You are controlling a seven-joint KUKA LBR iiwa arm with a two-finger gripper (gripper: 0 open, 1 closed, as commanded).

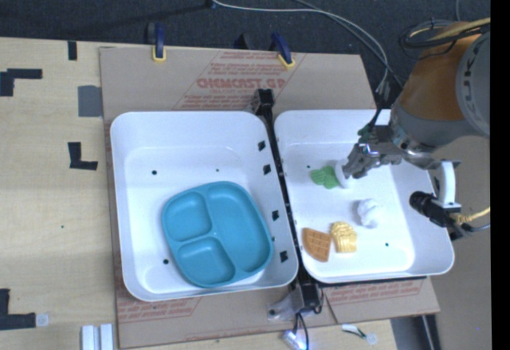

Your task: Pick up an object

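Note:
The right bin holds a small green object, a white crumpled object, a yellow waffle-like piece and an orange waffle-like piece. My gripper reaches in from the right and hangs low in the bin, just right of the green object. Its tip sits against a small white piece beside the green object. The left bin holds a blue divided plate.
A black divider with clips runs between the two bins. Both bins rest on a cardboard sheet clamped at the back. A cable crosses the dark floor behind the bench. The arm's orange band stands over the right bin's far right side.

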